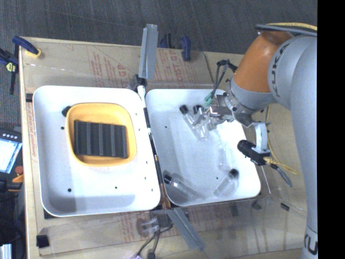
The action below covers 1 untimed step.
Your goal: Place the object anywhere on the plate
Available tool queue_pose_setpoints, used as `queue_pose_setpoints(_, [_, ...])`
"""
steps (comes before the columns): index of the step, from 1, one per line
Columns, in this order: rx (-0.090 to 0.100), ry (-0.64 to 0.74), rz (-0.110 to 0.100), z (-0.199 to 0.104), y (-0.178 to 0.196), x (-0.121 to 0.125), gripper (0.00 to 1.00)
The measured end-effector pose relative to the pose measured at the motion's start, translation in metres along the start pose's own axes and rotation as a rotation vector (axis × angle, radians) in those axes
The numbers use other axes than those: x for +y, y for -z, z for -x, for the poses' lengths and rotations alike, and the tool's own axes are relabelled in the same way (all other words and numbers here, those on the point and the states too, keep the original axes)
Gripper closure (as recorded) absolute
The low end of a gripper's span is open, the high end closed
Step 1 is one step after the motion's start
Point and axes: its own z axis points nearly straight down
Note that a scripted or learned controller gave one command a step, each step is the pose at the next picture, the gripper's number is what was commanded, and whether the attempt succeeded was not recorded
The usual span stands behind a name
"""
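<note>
the task's object is hard to name with certainty: in the right bin [161, 144] lie several clear, glass-like pieces, about three of them, one small clear piece [195, 124] near the upper middle just beside the claw, one [180, 188] near the lower left corner with a dark end, and one [226, 183] near the lower right with a dark cap close to it. the claw [207, 112] hangs over the upper part of this right bin, and i cannot tell its state, because the tips are too small and mixed with the clear piece. one yellow plate [99, 112] lies in the left bin [51, 161], well apart from the clear pieces, and it carries one dark ribbed block [101, 139] in its middle. the two white bins stand side by side, touching, on the desk [91, 58]. one grey arm with one orange band [259, 63] comes in from the right.
</note>
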Motion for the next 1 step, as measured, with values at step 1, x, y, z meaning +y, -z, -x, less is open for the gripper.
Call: queue_pose_setpoints(1, [-0.001,0.177,0.000,-0.0547,0.0230,0.0269,1.00])
